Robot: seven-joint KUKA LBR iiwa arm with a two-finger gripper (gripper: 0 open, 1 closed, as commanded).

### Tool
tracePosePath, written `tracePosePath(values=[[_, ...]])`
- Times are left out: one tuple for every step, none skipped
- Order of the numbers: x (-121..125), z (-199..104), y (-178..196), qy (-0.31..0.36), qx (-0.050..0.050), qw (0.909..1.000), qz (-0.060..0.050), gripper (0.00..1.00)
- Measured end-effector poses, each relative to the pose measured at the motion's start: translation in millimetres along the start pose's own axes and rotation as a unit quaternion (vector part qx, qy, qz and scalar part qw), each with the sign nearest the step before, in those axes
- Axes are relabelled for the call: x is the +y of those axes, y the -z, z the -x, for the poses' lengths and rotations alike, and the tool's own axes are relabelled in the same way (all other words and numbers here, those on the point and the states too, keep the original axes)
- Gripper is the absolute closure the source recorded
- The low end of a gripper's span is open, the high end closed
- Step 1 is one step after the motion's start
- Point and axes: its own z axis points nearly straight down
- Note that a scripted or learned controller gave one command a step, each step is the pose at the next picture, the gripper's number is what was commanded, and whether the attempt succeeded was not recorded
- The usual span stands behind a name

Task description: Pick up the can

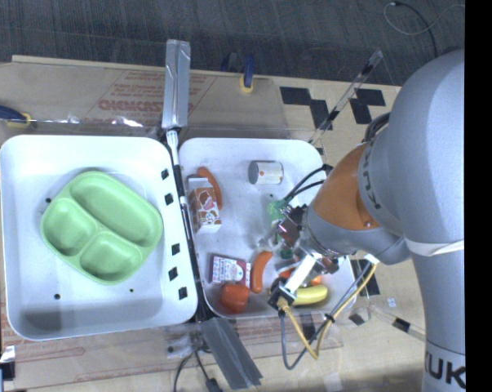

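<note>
Can (265,171) lies sideways near right bin's (237,149) far edge. Pincer (288,239) by right edge, grip state untellable. Should centre above can, straddle curved sides.

Two bins (33,305) — one can (265,172) — one tray (103,225)

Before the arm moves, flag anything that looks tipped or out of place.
The can lies on its side in the right bin, alone near the far wall. The carton also seems tipped flat, by the left wall. Nothing looks spilled.
</note>
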Motion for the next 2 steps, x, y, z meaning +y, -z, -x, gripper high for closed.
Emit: tracePosePath(values=[[28, -25, 45, 0.065, -0.004, 0.9978, -0.007, 0.00], [-33, -26, -8, 0.290, 0.000, 0.9570, -0.006, 0.00]])
